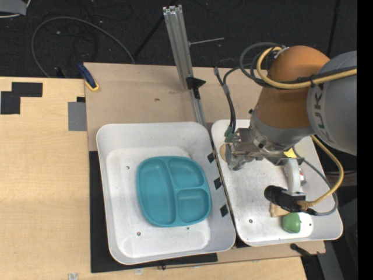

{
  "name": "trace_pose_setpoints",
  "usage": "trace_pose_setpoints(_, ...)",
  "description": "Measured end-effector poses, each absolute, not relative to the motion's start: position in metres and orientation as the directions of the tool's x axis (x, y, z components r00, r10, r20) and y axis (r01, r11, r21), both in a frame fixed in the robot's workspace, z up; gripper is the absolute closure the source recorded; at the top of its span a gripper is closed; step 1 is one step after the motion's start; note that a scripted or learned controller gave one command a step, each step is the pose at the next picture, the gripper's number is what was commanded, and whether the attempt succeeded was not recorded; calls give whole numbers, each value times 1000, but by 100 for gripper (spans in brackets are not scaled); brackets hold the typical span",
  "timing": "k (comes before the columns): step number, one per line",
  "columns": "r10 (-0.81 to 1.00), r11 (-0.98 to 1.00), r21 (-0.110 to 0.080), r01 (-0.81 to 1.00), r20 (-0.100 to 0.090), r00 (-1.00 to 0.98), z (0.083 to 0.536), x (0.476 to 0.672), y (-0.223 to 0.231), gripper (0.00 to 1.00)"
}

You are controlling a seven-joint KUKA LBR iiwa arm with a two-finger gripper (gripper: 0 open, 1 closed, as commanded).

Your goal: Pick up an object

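desk (41, 156) surface pale wood at far left, with a brown board behind the bins. small blue-and-yellow item (88, 78) lies on the board near its back left corner; cannot tell what it is.

left bin (116, 139): white and shallow. holds one teal divided plate (173, 190), lying flat near the bin's centre, three compartments facing up, nothing in them.

aluminium post (176, 45) rises behind the gap between the two bins, leaning slightly.

right bin (250, 197): white, set just beside the left one. tool (235, 156) is low over this bin's upper left part, close to the wall shared with the left bin. open or closed: cannot tell from this angle. nothing visibly gripped. grey arm (291, 92) with its orange band reaches in from the right, above the bin's back half.

green object (291, 222): small, rounded, resting on the bin floor near the front right corner, well apart from the tool.
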State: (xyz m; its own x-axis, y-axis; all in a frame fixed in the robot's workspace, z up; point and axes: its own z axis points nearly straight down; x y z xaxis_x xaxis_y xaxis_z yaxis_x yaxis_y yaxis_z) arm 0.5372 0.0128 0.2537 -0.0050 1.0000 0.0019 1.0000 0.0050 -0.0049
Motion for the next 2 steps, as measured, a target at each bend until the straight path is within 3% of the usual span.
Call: trace_pose_setpoints(2,1000,4,-2,1000,0,-4,237,562,105,100)
